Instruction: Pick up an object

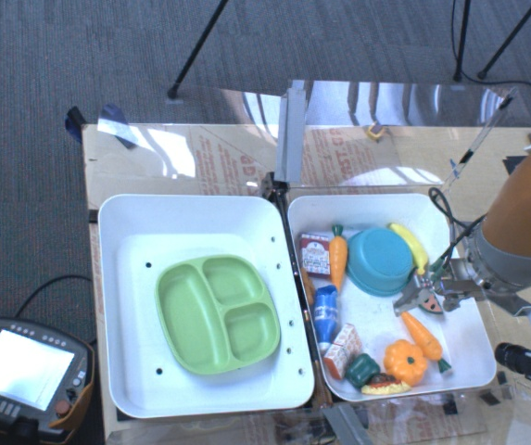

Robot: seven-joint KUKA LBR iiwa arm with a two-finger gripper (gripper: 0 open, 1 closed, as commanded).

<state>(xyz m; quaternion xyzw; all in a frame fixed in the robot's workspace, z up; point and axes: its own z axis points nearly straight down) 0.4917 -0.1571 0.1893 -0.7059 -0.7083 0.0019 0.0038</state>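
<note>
I see the tool, fingers spread and holding nothing, poised over an orange toy carrot in the right bin.

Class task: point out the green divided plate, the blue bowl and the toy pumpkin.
green divided plate (217,315): camera view, middle ridge.
blue bowl (380,260): camera view, inner base.
toy pumpkin (406,362): camera view, orange body.

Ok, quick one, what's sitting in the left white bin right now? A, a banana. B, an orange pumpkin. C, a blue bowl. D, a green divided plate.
D: the green divided plate lies alone in the left bin, while the blue bowl, banana and pumpkin are all in the right bin.
</note>
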